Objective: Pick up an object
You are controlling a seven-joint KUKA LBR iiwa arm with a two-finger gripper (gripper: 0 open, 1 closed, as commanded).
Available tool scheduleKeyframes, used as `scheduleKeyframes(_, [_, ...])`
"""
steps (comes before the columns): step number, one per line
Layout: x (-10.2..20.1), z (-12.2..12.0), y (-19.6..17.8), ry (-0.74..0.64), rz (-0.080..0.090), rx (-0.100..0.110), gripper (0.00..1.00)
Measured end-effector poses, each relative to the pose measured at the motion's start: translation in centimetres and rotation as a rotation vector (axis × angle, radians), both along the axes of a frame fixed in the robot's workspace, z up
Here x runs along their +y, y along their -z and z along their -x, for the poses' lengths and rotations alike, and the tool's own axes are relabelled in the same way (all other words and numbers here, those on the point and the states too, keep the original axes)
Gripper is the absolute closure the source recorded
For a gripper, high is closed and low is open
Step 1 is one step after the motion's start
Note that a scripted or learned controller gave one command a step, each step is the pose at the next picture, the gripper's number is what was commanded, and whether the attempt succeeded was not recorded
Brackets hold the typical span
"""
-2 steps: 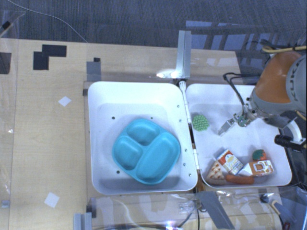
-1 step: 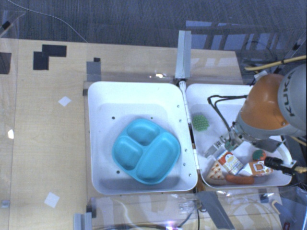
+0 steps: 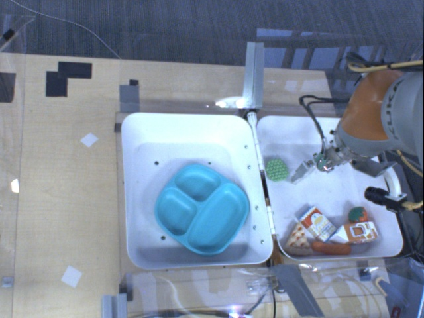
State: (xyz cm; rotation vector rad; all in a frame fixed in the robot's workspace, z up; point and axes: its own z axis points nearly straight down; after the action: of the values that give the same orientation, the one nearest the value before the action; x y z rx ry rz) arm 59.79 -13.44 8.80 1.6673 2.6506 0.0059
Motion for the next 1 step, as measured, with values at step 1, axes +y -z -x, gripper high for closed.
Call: scheduleKeyframes(1, [3.31,6.46,-0.17,0.023,-0.002,-0.001,0.0])
